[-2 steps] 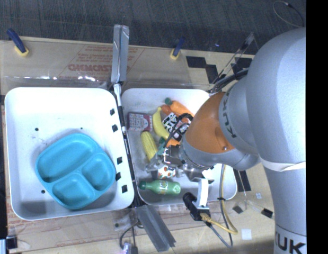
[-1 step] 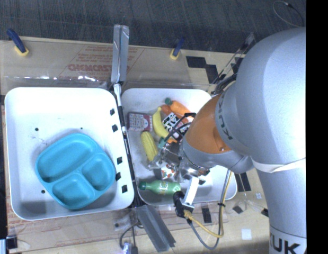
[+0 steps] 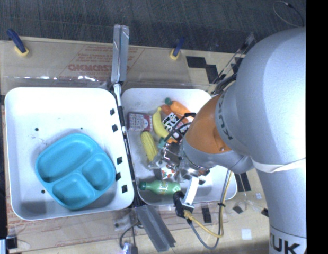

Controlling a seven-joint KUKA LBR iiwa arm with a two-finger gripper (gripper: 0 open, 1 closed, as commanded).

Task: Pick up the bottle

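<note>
One fixed camera above, seemingly slanted, overlooking both bins (image 3: 15, 142)

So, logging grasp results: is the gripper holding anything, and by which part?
Cannot be told: the gripper sits low in the right bin, above the green bottle.

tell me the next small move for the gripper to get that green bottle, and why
Probably a short shift toward the bin's near wall, then descend. The green bottle lies on its side against the right bin's near wall, while the gripper sits a little beyond it, over the corn and clutter, not on the bottle.
</note>
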